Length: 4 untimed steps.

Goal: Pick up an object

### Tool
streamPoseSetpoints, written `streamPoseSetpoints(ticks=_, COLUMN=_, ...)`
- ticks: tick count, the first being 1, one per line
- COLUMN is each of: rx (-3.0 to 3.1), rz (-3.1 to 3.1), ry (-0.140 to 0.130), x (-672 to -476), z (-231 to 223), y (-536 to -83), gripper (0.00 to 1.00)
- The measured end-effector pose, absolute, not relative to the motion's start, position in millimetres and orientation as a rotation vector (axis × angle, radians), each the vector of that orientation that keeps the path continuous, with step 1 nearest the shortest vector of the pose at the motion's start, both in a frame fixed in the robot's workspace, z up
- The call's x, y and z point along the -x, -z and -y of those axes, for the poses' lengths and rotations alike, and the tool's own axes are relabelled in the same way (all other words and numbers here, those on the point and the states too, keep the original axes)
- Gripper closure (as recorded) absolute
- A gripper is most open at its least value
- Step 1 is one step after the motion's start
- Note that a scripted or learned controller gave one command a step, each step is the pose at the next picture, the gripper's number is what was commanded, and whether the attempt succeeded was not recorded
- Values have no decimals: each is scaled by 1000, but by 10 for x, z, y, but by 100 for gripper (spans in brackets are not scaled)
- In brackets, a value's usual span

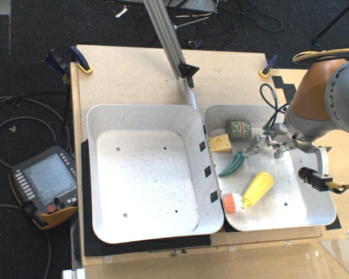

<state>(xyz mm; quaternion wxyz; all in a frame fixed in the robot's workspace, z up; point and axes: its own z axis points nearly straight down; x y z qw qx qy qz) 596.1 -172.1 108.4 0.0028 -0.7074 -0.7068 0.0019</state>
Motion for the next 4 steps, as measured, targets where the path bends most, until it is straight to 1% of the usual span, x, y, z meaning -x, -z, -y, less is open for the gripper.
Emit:
streamPoseSetpoints(ticks=1, rx=2221, rz=2220, ry=-2, x=-5961, z=1716, y=-944, gripper=0)
streamPoseSetpoints(ticks=2, rx=2223, rz=2222, ry=1, x=-5970, z=1716, y=-1056, gripper=100)
streamPoseSetpoints(ticks=3, rx=2226, rz=2224, ry=4, x=-5989, z=1810, y=-1551, gripper=100)
streamPoseSetpoints(ticks=4, rx=2221, rz=2229, ry=5, x=-5963, z=1714, y=-2068, gripper=100)
